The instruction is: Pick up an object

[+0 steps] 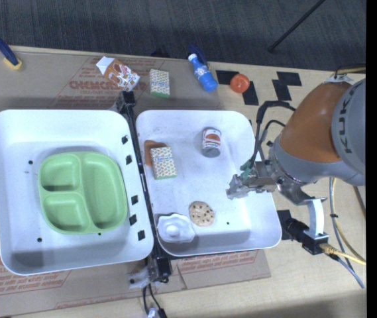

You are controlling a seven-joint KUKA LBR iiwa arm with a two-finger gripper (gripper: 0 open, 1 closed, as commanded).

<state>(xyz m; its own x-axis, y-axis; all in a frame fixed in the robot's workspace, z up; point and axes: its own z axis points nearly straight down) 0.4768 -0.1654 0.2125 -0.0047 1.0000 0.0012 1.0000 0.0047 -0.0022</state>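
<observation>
Cardboard covered the bench beneath two white bins. Left bin [2, 177] held a green divided plate [82, 191]. Right bin [241, 121] held a can [211, 142], a patterned box [163, 162], a cookie [201, 213] and a white cup [174, 229]. The gripper [236, 187] hung over bare floor right of the cookie, below the can, holding nothing; its spread could not be told.
</observation>
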